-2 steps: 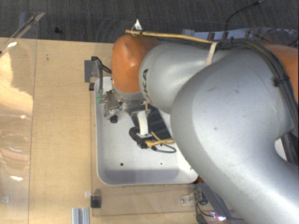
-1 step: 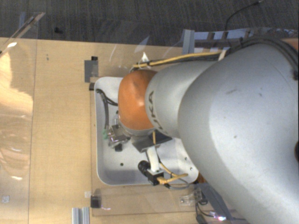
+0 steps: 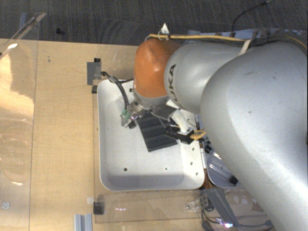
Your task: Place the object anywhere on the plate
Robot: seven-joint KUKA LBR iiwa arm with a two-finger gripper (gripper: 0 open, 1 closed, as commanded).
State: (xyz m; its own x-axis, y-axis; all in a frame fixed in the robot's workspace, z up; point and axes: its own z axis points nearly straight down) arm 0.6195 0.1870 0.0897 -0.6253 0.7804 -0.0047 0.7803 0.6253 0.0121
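My gripper (image 3: 155,131) hangs low over the middle of the left white bin (image 3: 113,172); its dark ribbed end points down and left. The grey arm and its orange band (image 3: 150,71) hide what lies beneath it, and I cannot make out anything held. At the right, under the arm, a pale grey curved rim (image 3: 217,171) shows in the right bin; it may be the plate. A small dark thing (image 3: 233,180) lies at its edge.
The left bin's front and left floor shows bare white with two tiny dark specks (image 3: 125,169). Wooden bench (image 3: 53,129) lies to the left. The bulky arm covers the right bin and the right half of the view.
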